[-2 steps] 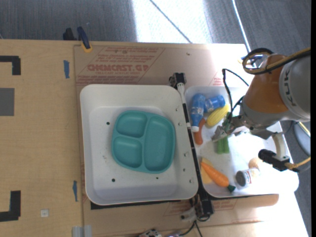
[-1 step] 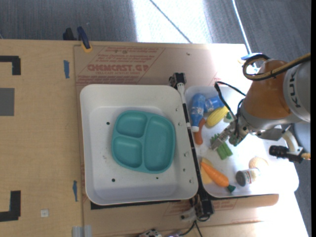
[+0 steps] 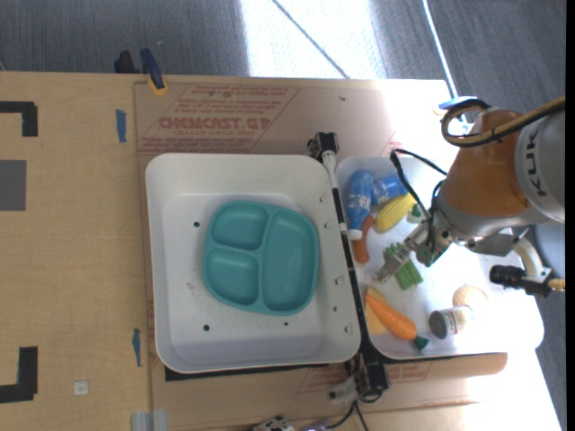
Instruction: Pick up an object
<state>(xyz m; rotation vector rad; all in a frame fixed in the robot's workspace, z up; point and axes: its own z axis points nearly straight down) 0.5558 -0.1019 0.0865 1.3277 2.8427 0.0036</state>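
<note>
My gripper (image 3: 398, 260) hangs low over the middle of the right bin (image 3: 503, 330), under the arm's orange band (image 3: 485, 173). A green block (image 3: 411, 276) lies right beside its tip, touching or nearly so; I cannot tell if it is held. An orange carrot (image 3: 393, 317) lies just in front of the gripper. A blue bottle (image 3: 359, 196) and a yellow corn cob (image 3: 396, 212) sit at the bin's back. A small orange piece (image 3: 361, 248) rests by the left wall.
The left bin (image 3: 171, 241) holds a teal divided plate (image 3: 262, 257). A grey and white cup (image 3: 447, 321) and a pale egg-like object (image 3: 469, 294) lie at the front right of the right bin. Black cables (image 3: 418, 164) loop around the wrist.
</note>
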